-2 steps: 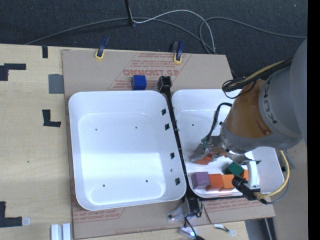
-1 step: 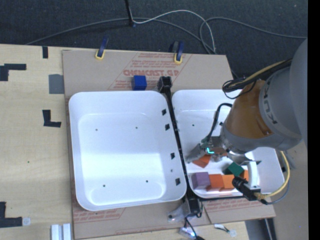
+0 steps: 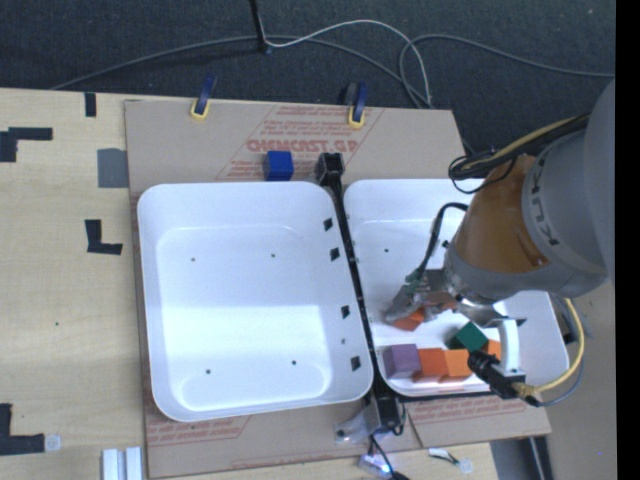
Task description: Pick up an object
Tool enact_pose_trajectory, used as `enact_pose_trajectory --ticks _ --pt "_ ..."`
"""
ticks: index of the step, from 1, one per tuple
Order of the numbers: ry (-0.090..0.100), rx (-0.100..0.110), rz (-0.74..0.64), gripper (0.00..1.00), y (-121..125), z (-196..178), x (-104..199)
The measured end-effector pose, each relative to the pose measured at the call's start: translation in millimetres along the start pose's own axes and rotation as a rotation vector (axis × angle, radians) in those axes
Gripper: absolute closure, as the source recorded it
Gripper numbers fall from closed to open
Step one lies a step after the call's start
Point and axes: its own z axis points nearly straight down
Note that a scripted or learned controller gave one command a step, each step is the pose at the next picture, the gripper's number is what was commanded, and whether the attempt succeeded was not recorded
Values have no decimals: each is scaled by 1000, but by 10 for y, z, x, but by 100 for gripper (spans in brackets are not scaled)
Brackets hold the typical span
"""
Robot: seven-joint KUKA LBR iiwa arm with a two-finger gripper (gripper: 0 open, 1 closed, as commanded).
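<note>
Arm: we see the grey arm [image 3: 540, 228] reaching in from the right and bending down over the right bin [image 3: 400, 218], its orange band just above the wrist.

Gripper: the gripper [image 3: 418, 296] sits low in the right bin's near half, right over a small orange-red block [image 3: 406, 320]. We judge it is placed there because that block is the nearest candidate for the pick.

Jaws: we cannot tell how they stand; the wrist hides most of them and the tips blur into the block.

Held or not: we see the orange-red block touching or just beneath the gripper, but not clearly between anything, so we do not call it held.

Task's thing, location: the orange-red block lies on the bin floor near the divider [image 3: 345, 268] between the bins, in the near-left part of the right bin.

Task's thing, axis: it looks slightly elongated, its long axis running roughly left to right and tilted a little toward the far side; the part under the gripper is hidden, so we hold this loosely.

Neighbours: a purple block [image 3: 402, 359], an orange block [image 3: 443, 364] and a green block [image 3: 470, 337] crowd the near wall, close together. We judge this cluster makes a clean pick harder.

Left bin [image 3: 240, 298]: white, just beside the right one.

Outside: a blue block [image 3: 279, 164] rests on the cardboard [image 3: 290, 138] beyond the bins.
</note>
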Motion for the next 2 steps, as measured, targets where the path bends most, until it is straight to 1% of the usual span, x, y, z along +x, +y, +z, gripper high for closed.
enact_pose_trajectory --ticks 1,2 --pt "2 -7 -8 100 -74 -829 764" --pt "0 0 -7 100 106 -794 1412"
